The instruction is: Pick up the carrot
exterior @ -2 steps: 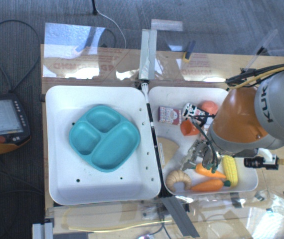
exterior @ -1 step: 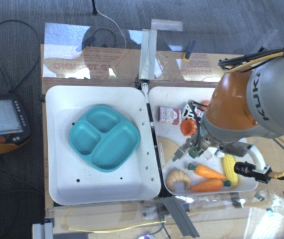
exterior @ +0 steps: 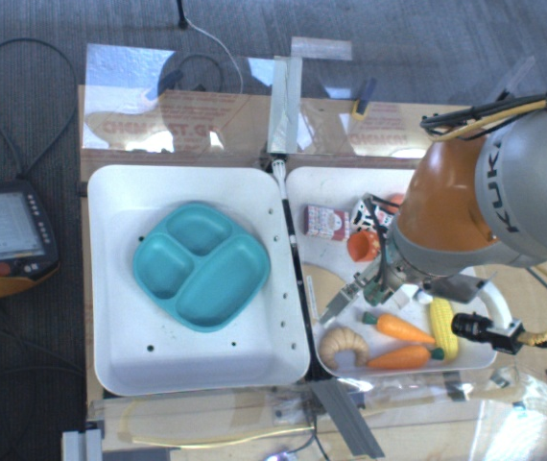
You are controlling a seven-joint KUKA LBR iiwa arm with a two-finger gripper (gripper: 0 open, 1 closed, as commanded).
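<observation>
Nearest the camera, along the front wall of the right bin [exterior: 489,361], lie two carrots: one carrot [exterior: 400,357] flat against that wall, a second carrot [exterior: 398,327] just behind it, angled with its green stub toward the hand. A croissant [exterior: 343,346] curls to their left and a corn cob [exterior: 443,327] stands on their right, so the target sits hemmed in, probably just as it tumbled. Right behind the upper carrot hovers the hand [exterior: 377,289], low in the bin and apart from the carrot; whether it is released or clenched I cannot tell, the wrist hides it. It looks poised for a descent, though which carrot it aims at is unclear. Beyond the carrots sit an orange cup [exterior: 363,246] and a small carton [exterior: 325,223]. Far left of the carrots, the other bin [exterior: 110,353] cradles a teal divided plate [exterior: 202,264].
</observation>
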